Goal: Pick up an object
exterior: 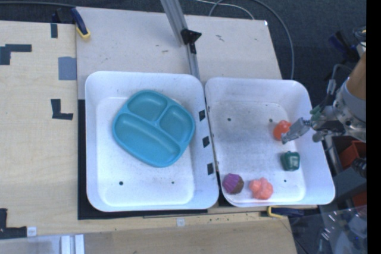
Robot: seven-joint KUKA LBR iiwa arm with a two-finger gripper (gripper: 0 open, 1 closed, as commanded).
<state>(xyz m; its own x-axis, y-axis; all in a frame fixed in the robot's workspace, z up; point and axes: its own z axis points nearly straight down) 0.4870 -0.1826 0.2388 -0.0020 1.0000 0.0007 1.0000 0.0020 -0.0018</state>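
Orange object point(281, 128) lies at the right bin's point(256, 87) right side, just beside the jaws point(296, 130), whose state I cannot tell. Coming in low and sideways, they may nudge it away or scrape the wall. Nearer lie a green piece point(290, 160), pink lump point(261, 188) and purple ball point(233, 183). Much of the arm is cut off at right.

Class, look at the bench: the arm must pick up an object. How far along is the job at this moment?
Done: nothing looks lifted yet; the orange object, green object, purple object and pink object all lie in the right bin. In hand: the gripper sits right beside the orange object, but no grasp is visible. Left: closing on an object and lifting it. The blue tray lies in the left bin.
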